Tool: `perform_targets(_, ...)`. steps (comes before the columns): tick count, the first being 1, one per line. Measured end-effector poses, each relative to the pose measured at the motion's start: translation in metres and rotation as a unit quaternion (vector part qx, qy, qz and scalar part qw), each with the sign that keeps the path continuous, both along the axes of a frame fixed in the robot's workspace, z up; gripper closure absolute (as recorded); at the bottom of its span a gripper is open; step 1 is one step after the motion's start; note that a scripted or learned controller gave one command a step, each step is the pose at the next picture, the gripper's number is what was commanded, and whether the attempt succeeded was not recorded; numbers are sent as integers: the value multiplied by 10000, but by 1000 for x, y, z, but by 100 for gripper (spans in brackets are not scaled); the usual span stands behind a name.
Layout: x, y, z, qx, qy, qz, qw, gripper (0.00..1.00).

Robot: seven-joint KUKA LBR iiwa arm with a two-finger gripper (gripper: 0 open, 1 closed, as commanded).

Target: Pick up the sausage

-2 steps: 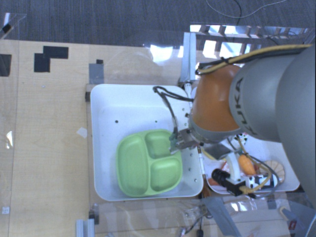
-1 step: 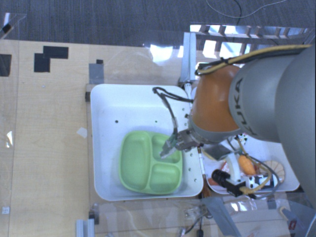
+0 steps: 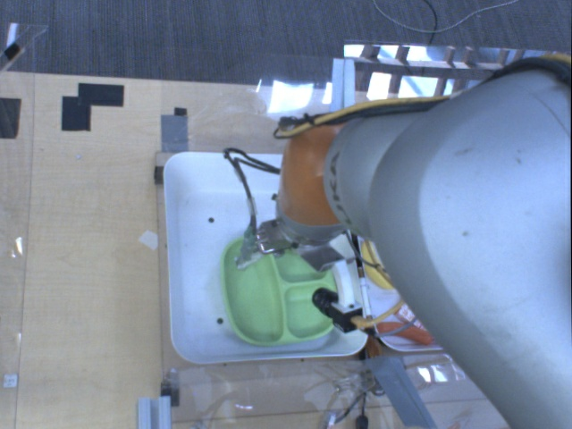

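Pincer (image 3: 266,239) is down over the upper edge of the green tray, and honestly I can't tell whether it's open or closed, since the wrist hides it. Big grey arm (image 3: 465,239) takes up the whole right side, orange band (image 3: 304,181) sitting just above the wrist. Wooden bench (image 3: 80,266) carries the left white bin (image 3: 192,204), and the divided green tray (image 3: 268,307) lies in its lower half. A reddish-orange long thing (image 3: 413,334), maybe the sausage, peeks out in the right bin just under the arm, apart from the pincer.
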State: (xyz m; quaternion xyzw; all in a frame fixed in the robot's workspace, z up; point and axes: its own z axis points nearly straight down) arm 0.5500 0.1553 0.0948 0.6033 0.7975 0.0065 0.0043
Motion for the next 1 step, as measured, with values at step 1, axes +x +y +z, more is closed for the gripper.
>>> perform_targets(1,33,21,-3,-13,18,237,9997,0)
